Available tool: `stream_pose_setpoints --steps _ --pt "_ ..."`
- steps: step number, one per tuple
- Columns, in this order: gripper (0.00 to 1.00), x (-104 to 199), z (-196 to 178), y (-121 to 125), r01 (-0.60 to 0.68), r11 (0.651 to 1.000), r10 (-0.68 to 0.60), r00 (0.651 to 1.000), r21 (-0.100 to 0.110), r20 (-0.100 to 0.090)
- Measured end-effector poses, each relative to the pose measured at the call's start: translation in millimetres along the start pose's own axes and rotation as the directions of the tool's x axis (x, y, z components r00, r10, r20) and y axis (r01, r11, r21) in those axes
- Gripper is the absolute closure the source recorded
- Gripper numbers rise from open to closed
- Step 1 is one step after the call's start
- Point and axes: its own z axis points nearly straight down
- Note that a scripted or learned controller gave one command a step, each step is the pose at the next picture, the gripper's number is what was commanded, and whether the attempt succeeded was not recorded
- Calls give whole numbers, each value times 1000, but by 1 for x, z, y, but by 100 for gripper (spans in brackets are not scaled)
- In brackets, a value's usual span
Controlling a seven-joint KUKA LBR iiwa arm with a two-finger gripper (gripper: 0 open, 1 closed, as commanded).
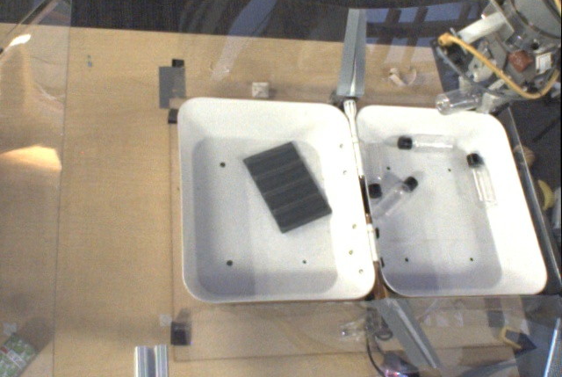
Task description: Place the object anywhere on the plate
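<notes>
A dark grey ribbed plate (287, 186) lies tilted in the middle of the left bin (202, 279). Three clear tubes with black caps lie in the right bin (518, 279): one near the far wall (426, 141), one at the right (482, 177), and one by the left wall (395, 194). My gripper (479, 94) hangs over the far right corner of the right bin, well away from the plate. A clear tube-like piece (457, 101) sticks out to the left at its tip, above the bin's rim. Whether it is gripped is unclear.
A grey metal bar (353, 54) runs back from the seam between the bins. A small black block (175, 85) stands off the left bin's far left corner. Yellow cabling (492, 72) loops at the wrist. Wooden bench surrounds the bins.
</notes>
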Motion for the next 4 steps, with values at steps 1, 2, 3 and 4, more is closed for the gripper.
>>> stream_pose_setpoints --steps 1,2,3,4 --pt "100 -20 65 -69 190 982 -190 982 1 0" --pt "100 17 33 -43 6 1000 -6 1000 0 0" --pt "100 10 12 -35 62 998 -62 998 0 0" --pt "100 0 1 2 9 1000 -9 1000 0 1"
